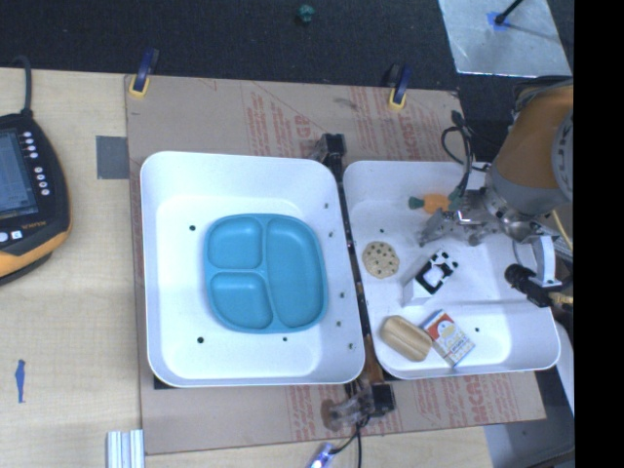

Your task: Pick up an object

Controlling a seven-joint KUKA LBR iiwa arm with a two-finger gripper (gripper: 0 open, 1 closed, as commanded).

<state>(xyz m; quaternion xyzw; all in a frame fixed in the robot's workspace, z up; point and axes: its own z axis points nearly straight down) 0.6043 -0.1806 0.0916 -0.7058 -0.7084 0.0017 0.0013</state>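
Observation:
My gripper (pixel 452 232) hangs over the back of the right bin (pixel 507 344), its fingers spread open with only white bin floor between them. Just behind it lies a small orange and green carrot-like toy (pixel 429 202). In front of it, slightly left, sits a black and white block (pixel 436 273). A round speckled cookie (pixel 380 258) lies near the bin's left wall. At the front are a tan bread roll (pixel 405 337) and a small red, white and blue box (pixel 449 338).
The left bin (pixel 166 349) holds a blue divided plate (pixel 264 271). A black clamp (pixel 332 147) sits at the back where the bins meet. A teach pendant (pixel 27 193) lies at the far left of the bench. The arm's orange band (pixel 531 144) rises on the right.

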